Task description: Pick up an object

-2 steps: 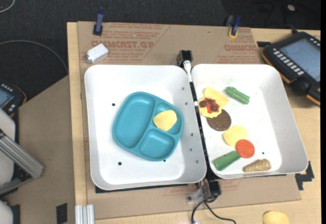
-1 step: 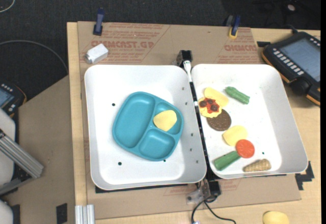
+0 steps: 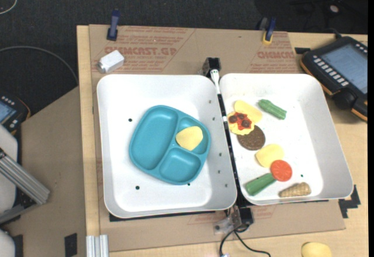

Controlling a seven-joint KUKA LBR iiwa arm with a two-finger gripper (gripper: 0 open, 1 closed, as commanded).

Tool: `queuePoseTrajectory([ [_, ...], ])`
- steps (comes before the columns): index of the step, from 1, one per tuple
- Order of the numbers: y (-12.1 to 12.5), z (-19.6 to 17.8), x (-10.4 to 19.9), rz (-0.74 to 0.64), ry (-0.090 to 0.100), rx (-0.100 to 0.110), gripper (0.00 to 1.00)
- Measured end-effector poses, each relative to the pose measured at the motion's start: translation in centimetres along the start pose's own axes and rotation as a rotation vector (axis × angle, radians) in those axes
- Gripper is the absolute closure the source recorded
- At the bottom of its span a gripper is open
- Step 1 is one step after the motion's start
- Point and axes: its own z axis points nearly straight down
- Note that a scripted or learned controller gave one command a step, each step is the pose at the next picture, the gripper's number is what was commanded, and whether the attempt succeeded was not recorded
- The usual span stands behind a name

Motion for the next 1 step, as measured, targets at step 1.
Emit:
queuePoseTrajectory([
  [1, 0.11, -1.08, -0.05, 0.0, -0.002, -0.005, 1.0],
])
